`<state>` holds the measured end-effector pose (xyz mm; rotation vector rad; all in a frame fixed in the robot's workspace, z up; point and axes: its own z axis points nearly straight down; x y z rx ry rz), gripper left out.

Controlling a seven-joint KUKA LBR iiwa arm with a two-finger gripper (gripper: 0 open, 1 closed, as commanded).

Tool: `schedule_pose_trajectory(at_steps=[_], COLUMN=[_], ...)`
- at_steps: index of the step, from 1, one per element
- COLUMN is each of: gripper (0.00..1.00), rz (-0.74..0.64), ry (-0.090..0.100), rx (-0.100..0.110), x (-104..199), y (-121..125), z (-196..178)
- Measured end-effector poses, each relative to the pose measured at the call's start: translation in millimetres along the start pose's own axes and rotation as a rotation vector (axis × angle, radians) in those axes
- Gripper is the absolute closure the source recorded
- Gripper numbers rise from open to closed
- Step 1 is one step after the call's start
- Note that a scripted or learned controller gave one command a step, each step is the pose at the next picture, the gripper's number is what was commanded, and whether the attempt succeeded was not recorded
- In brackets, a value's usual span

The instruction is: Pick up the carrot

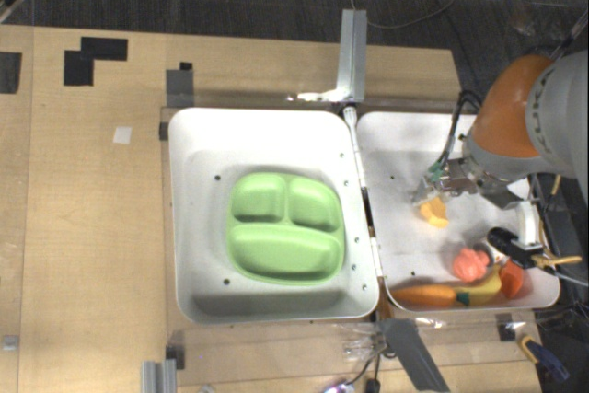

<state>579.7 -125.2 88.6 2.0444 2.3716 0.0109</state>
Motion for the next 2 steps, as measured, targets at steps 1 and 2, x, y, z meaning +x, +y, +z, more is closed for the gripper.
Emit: schedule_pose_trajectory(at_steps=[1, 2], gripper=[1.0, 1.0], rz=[-0.108, -0.046], ry=[0.003, 0.003], rx=[0.009, 0.009], x=[-7, 59], y=[44, 70], z=[-50, -95])
